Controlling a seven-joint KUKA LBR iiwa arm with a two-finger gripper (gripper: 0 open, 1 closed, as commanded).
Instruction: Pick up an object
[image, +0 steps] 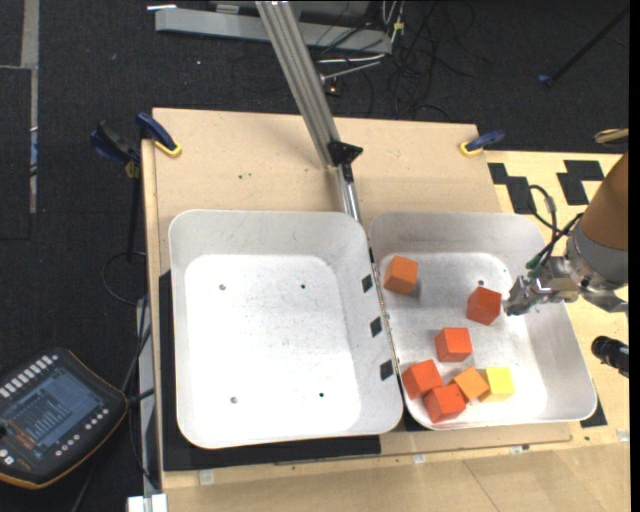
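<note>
Right bin (560, 395) holds seven blocks; left bin (200, 240) sits beside it. Gripper (522, 298) just beside the red block (484, 305); jaws' state unclear.

Two white bins (270, 235), seven blocks (454, 343).

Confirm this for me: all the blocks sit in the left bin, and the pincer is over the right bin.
Not quite. The camera view shows the blocks all lying in the right bin, not the left bin. The pincer is indeed over the right bin, beside a red block.
</note>
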